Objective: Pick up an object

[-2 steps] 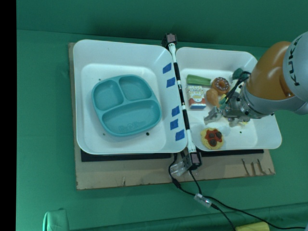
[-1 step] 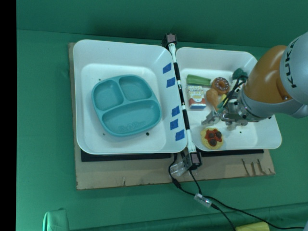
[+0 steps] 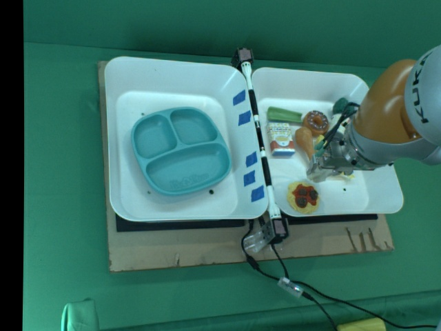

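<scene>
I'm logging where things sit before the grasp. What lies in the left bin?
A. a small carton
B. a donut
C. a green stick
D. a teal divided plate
D: the teal divided plate lies alone in the left bin, while the donut, small carton and green stick lie in the right bin.
</scene>
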### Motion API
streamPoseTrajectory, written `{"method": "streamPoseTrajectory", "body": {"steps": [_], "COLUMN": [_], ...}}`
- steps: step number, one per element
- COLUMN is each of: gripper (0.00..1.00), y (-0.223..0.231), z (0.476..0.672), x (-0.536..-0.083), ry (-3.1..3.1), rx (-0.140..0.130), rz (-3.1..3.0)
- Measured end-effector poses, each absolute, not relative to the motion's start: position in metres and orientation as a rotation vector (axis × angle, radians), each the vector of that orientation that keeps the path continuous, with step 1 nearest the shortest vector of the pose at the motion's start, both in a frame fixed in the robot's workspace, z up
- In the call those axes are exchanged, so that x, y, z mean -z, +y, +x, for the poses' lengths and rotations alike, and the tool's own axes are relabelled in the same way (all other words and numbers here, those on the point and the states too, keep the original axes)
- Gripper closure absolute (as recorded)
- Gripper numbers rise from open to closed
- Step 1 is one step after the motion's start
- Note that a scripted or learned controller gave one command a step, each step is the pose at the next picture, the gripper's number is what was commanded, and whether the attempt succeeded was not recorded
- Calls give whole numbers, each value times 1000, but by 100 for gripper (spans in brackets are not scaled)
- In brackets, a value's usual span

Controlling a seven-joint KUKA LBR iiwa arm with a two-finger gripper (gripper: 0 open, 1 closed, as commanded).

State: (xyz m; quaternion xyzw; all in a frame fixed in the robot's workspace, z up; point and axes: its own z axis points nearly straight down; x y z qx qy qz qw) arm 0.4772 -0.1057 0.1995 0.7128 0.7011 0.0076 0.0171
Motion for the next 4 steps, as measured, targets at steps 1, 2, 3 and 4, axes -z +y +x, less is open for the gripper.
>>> {"method": "streamPoseTrajectory", "body": {"steps": [1, 2, 3, 4], "gripper": [0, 0, 100, 0], "y": [-106, -101, -104, -104], "z": [477, 474, 477, 477], "x": [-200, -188, -200, -200], "ry": [2179, 2191, 2175, 2175], "rx": [-24, -16, -22, -22], "rz": [2216, 2217, 2219, 2219]}}
